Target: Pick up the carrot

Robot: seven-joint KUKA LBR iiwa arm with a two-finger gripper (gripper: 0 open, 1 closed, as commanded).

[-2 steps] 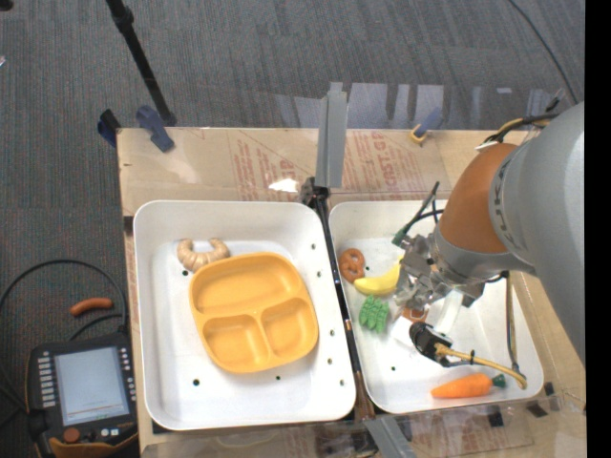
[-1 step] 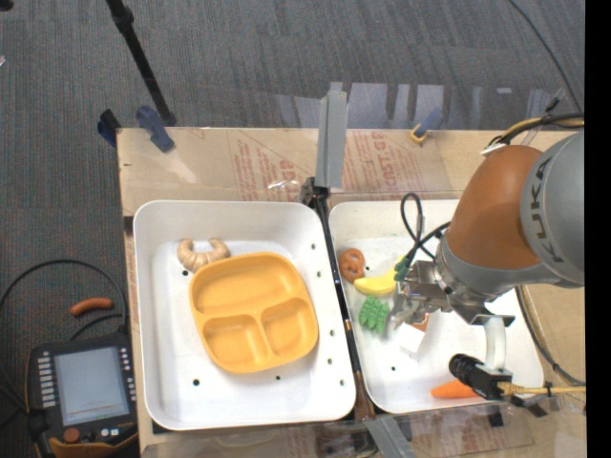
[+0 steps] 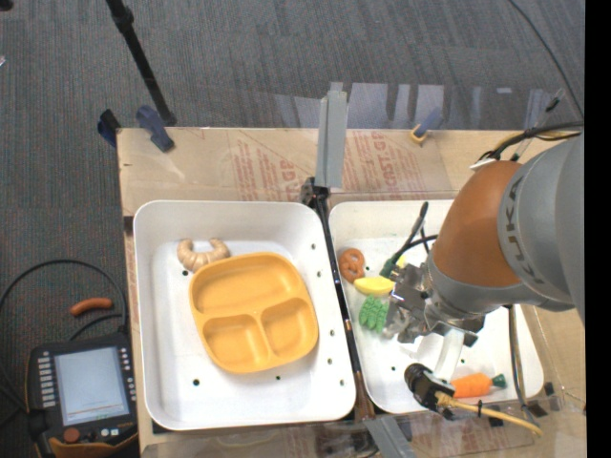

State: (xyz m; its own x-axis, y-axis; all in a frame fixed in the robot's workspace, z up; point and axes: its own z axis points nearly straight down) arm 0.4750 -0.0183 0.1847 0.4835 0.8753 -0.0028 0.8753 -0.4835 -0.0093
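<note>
The carrot, orange with a green top pointing right, lies flat near the front edge of the right bin. My gripper hangs over the middle of that bin, up and to the left of the carrot, beside a green toy. The wrist body hides the gripper's tips from above. Nothing shows held in it.
Left of the gripper in the right bin are an orange pretzel-shaped toy, a yellow piece and the green toy. The left bin holds a yellow divided plate and a croissant.
</note>
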